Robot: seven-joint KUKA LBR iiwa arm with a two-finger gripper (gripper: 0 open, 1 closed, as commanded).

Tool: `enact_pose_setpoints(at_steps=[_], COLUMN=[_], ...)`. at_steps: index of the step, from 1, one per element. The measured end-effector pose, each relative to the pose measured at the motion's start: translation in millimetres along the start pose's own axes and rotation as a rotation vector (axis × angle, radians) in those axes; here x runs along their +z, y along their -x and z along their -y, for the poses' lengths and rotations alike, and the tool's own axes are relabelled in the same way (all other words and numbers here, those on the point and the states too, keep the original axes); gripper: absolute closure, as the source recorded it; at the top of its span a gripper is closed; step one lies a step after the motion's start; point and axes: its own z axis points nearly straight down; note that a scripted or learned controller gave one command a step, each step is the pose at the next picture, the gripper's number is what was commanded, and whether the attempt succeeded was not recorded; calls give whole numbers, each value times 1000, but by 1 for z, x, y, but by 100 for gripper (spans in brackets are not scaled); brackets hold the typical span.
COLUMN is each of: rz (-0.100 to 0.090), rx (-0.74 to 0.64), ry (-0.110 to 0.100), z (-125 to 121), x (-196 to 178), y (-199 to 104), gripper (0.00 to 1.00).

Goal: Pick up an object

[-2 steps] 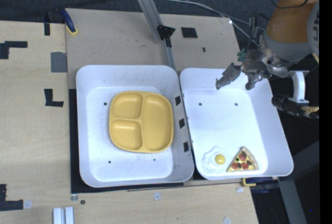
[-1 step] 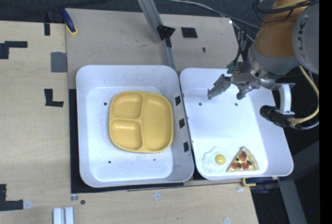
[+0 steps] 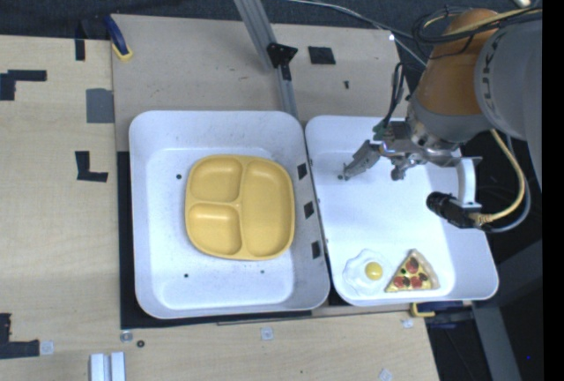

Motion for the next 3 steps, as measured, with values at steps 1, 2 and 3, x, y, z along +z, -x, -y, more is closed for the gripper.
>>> enact_pose_setpoints(at_steps=[1,2,3], rz=[0,-1,-1], rx=[0,-3,-1], ry=[1,3,9], z=[3,2,-2], x=[46,33,-10], y=[6,4,5], gripper=[0,100,100])
